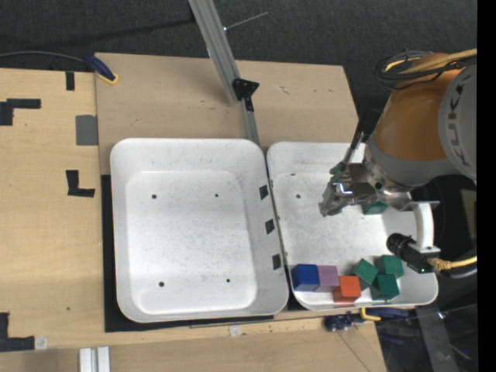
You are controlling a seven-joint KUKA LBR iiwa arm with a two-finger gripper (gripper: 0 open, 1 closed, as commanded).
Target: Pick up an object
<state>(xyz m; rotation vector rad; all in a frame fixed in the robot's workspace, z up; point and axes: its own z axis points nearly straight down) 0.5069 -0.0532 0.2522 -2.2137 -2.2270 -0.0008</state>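
The gripper [339, 201] hangs over the middle of the right bin [310, 161], above bare white floor, with the orange-banded arm [422, 130] reaching in from the right behind it. A patch of teal shows just beside the wrist on its right, but whether that is a block or part of the tooling is too blurred to say, and from this slant I cannot tell whether the hand is released or clenched; nothing can be seen held in it. The candidates for picking all sit well apart from the gripper, bunched along the near edge of the right bin: a blue block [305, 276] at the left of the row, a pale purple block [328, 275] touching it, an orange block [349, 287] just beside that, and 3 green blocks [380, 276] clustered at the right end. The left bin [186, 157] has only its speckled floor to show. Judged from this layout, the pick is not yet done: no block is lifted, and the blocks lie undisturbed in their cluster. What is left seems to be nearly the whole job, namely travelling toward the near edge, descending on 1 block, closing on it, and raising it clear of its tightly packed neighbours.
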